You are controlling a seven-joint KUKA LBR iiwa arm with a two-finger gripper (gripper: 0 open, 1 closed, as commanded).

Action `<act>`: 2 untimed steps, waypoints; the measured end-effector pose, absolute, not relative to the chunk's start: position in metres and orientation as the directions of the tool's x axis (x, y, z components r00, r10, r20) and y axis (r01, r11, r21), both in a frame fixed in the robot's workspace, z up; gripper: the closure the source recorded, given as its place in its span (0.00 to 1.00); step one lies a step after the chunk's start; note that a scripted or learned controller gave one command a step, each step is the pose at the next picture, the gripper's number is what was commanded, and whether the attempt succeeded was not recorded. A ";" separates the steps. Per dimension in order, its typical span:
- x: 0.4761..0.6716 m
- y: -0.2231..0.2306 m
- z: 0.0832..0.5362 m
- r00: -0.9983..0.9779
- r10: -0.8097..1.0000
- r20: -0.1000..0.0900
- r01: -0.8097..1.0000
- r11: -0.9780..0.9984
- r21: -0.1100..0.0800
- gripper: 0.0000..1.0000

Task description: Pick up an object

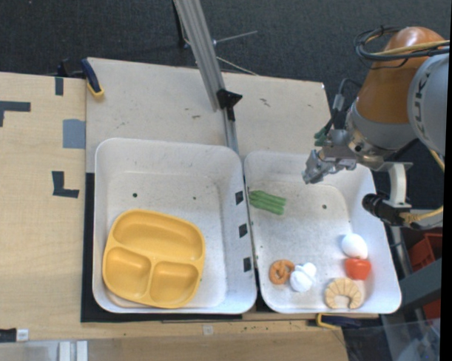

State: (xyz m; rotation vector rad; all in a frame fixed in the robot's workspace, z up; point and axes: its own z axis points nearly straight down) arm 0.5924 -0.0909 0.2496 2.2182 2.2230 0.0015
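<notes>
My gripper (315,174) hangs over the far part of the right bin (326,161), above and to the right of a green pod-shaped piece (267,202). Nothing shows between its fingers. Toward the near end of that bin lie a brown pretzel (281,271), a small white piece (303,277), a tan croissant (345,293), a red tomato-like piece (357,269) and a white egg (354,245).
The left bin (112,161) holds a yellow divided plate (155,258) in its near half. A slanted metal pole (205,49) rises behind the bins, ending at a black clamp (229,99) near the divider between them.
</notes>
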 end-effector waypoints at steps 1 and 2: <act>0.609 -0.041 0.254 -0.007 1.000 0.002 1.000 0.007 0.000 1.00; 0.620 0.007 0.241 -0.006 1.000 0.001 1.000 0.006 -0.002 1.00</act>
